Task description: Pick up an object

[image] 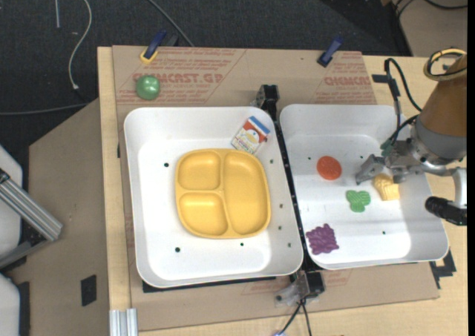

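Two bins side by side on bench, arm in from right.
Left bin point(148, 201): divided plate point(223, 192) in middle, small carton point(250, 135) behind it near back right corner. Right bin point(334, 116): tomato point(329, 168) left of centre, broccoli piece point(358, 199) right and in front of it, grape bunch point(322, 238) at front left, cheese wedge point(386, 188) just right of broccoli piece. Hand point(378, 171) over cheese wedge. Ball point(148, 87) on bench point(119, 142) behind left bin, far left.
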You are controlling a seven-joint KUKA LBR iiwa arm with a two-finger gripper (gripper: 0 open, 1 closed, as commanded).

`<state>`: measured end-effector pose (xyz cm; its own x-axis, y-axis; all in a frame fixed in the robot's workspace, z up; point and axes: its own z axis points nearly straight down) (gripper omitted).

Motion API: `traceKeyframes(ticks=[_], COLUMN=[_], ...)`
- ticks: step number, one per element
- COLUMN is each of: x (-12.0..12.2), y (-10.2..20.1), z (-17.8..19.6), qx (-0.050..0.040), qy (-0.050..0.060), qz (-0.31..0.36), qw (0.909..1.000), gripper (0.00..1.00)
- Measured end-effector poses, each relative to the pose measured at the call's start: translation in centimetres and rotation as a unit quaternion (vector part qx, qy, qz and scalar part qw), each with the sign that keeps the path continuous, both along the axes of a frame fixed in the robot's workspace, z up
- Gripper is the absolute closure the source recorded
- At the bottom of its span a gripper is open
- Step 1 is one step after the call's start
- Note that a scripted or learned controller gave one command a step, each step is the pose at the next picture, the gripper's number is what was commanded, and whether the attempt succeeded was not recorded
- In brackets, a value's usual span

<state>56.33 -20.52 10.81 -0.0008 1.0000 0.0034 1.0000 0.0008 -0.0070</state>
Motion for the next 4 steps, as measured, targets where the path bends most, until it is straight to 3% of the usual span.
traceKeyframes(ticks=[1, 4], x=[0.2, 0.2], y=[-0.1, 0.9], z=[1.5, 18.1], qx=[-0.0011, -0.003], qy=[-0.004, -0.008], qz=[0.0, 0.0], qw=[1.0, 1.0], gripper=[1.0, 1.0])
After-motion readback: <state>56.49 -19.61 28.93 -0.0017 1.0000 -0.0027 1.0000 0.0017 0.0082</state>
